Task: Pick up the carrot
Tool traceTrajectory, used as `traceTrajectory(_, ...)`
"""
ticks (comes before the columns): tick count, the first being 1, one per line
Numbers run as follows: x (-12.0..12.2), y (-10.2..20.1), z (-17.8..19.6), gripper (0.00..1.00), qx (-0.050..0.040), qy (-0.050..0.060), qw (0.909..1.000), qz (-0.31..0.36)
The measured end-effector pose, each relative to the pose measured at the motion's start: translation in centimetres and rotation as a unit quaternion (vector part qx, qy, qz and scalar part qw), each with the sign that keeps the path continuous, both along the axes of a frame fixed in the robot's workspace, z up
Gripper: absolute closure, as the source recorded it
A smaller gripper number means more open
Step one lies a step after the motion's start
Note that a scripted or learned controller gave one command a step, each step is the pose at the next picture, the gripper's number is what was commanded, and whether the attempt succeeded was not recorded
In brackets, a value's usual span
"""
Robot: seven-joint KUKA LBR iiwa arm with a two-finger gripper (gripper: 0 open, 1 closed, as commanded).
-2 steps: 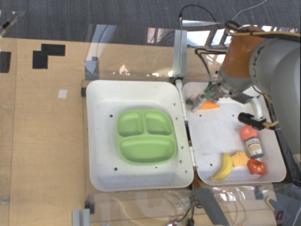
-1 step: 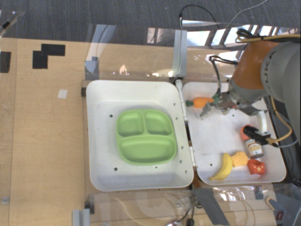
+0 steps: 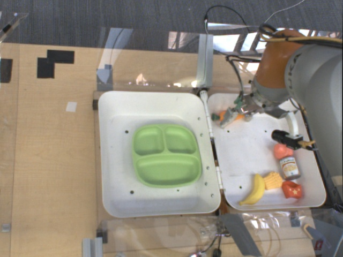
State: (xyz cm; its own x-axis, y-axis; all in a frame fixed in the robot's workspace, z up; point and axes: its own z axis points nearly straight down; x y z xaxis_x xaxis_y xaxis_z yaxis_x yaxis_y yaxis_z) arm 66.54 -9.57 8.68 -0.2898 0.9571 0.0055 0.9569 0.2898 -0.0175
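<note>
The carrot (image 3: 229, 118), a small orange one with a green top pointing left, lies at the far left corner of the right bin (image 3: 241, 159), close to the wall between the two bins. My gripper (image 3: 239, 109) is down on it from the right, just over its orange end and partly covering it. The grey arm with its orange band (image 3: 276, 58) reaches in from the upper right.
A green divided plate (image 3: 166, 155) sits in the left bin (image 3: 115, 143). Along the right bin's near right side lie a banana (image 3: 253, 190), a corn cob (image 3: 273, 181), a red fruit (image 3: 292, 190), a small jar (image 3: 289, 167) and a pink-orange item (image 3: 282, 151).
</note>
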Motion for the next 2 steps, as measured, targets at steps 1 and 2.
traceTrajectory(1, 0.0, -6.3, -0.1, 0.00, 0.0004, 0.002, 0.9896, -0.144)
traceTrajectory(2, 0.6, -11.0, 11.3, 0.00, -0.0011, -0.014, 0.9988, 0.047)
